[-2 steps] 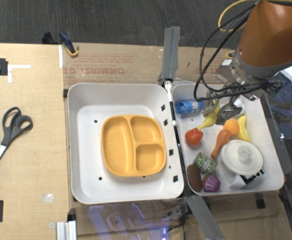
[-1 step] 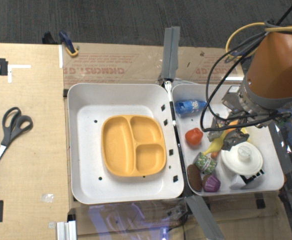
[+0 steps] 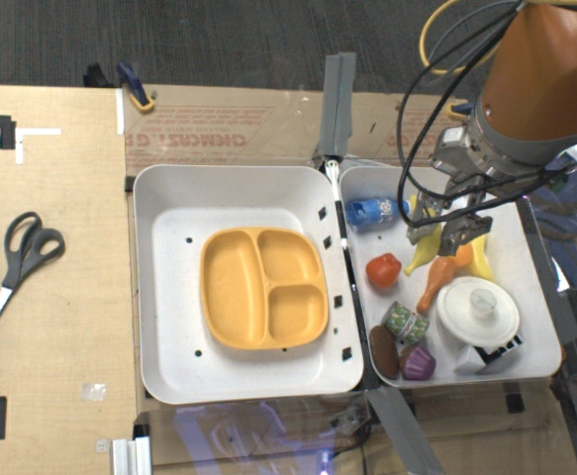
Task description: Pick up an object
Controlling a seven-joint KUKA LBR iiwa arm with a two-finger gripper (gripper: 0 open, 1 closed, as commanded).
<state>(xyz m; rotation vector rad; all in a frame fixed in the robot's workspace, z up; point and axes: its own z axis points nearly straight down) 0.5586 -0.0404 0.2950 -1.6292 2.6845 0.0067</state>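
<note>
Camera view, jaws above carrot, beside banana

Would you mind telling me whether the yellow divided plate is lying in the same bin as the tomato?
No, the yellow divided plate lies in the left bin, while the tomato sits in the right bin.

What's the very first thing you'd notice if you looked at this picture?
Probably the big yellow divided plate, lying alone in the middle of the left white bin. Next, the robot arm with its orange band, coming in from the upper right, its claw hanging over the crowded right bin. There a red tomato, an orange carrot and a white lid are jumbled together.
</note>
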